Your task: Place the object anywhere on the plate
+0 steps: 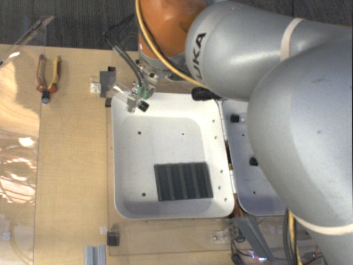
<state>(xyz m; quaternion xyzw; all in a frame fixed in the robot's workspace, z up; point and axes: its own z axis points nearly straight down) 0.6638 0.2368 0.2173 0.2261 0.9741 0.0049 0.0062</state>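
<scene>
- Above the end effector and sweeping off to its right, the grey KUKA arm [265,70] with its orange band dominates the camera view, reaching in over the bench [71,164].
- Below the end effector lies the left white bin [165,137], its far left corner just under the fingers; a second white bin [248,186] sits beside it to the right, largely covered by the arm.
- Further below the end effector, on the left bin's floor, rests a dark ribbed plate [183,181], well apart from it and with nothing on it.
- Far to the left of the end effector, red-handled pliers [47,77] lie on the bench, clear of both bins.
- At the bin's upper left corner hangs the end effector [138,99] itself; whether it is open or closed cannot be told, and no object can be made out in its grip.
- Judged from this, the placing is not yet done: the object itself cannot be identified, and the plate awaits it.
</scene>
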